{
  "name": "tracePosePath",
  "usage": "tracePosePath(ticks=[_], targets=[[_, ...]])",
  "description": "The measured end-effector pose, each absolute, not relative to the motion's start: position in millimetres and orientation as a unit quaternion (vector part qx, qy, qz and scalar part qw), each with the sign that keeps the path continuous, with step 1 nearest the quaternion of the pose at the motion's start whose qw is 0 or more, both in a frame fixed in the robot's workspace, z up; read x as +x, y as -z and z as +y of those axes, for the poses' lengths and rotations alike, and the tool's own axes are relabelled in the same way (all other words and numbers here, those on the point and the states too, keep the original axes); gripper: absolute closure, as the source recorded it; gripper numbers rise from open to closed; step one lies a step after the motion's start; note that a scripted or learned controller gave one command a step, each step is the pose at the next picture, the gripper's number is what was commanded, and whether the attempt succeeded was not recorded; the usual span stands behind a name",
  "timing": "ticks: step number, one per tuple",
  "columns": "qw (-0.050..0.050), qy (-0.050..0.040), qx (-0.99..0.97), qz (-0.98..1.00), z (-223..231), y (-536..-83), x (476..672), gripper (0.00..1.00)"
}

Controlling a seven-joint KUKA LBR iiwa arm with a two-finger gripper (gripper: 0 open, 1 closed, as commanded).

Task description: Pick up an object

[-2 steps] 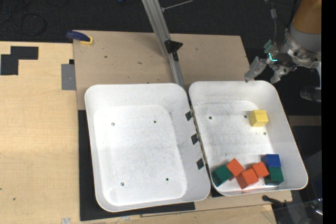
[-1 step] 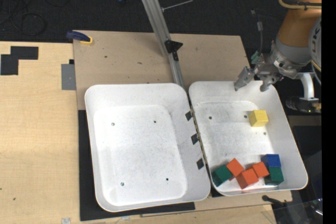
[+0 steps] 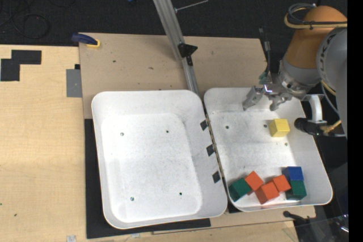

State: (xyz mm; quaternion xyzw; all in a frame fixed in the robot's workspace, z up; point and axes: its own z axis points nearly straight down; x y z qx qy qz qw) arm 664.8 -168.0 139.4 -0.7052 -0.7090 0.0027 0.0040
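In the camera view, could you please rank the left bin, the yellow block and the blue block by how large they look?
1. Left bin, by far the largest.
2. Yellow block and blue block: these look about alike, and the blue one is partly hidden among its neighbours, so I would not rank them.
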Motion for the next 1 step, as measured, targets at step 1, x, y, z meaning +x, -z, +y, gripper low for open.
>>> tracePosePath(ticks=[1], targets=[[0.001,-0.0011,-0.705,-0.709,-166.9,-88.2,664.5,0.00]])
